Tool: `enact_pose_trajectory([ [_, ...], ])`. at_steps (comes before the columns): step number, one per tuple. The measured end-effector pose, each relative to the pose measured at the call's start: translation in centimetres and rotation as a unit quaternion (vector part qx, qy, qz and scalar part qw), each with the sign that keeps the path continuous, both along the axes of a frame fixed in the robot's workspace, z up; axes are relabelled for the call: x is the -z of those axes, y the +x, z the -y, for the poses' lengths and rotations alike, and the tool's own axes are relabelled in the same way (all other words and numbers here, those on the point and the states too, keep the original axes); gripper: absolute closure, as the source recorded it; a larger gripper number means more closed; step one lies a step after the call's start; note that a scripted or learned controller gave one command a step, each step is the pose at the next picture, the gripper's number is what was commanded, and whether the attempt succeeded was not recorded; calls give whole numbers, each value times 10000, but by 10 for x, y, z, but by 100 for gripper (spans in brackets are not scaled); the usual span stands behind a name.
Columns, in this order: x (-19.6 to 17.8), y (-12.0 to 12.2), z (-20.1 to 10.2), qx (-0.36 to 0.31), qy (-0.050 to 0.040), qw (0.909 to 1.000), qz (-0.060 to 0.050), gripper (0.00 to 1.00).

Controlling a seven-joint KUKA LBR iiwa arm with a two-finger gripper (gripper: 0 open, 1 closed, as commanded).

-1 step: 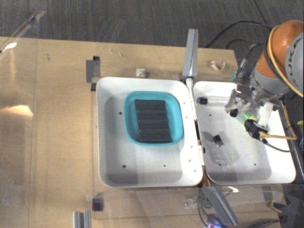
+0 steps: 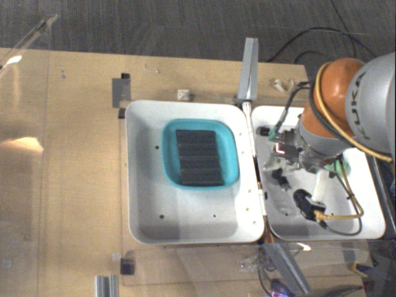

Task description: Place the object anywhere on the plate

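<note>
Even, bright overhead light washes the bench (image 2: 68,166); glare patches flare at the left edge of the frame. Soft shadow pools along the left bin's (image 2: 139,224) lower wall. Focus is slightly soft throughout.

Dark grey carpet floor (image 2: 154,11) at top, light wooden bench (image 2: 62,166) below, bright glare patches on its left side

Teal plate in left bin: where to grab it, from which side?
Probably the raised rim of the teal plate on the side facing the arm, coming straight down: it lies flat in the left bin, so only the rim stands up.
</note>
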State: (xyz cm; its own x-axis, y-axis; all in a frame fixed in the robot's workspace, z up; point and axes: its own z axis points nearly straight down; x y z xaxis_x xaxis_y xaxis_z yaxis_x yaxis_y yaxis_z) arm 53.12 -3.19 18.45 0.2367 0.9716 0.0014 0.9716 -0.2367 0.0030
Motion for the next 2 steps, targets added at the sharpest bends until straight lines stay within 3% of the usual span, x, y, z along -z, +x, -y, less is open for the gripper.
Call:
enact_pose_trajectory([
  [1,-11,2,0,-5,1,10000,23,100],
  [2,0,57,-34,-703,-5,9975,-4,100],
])
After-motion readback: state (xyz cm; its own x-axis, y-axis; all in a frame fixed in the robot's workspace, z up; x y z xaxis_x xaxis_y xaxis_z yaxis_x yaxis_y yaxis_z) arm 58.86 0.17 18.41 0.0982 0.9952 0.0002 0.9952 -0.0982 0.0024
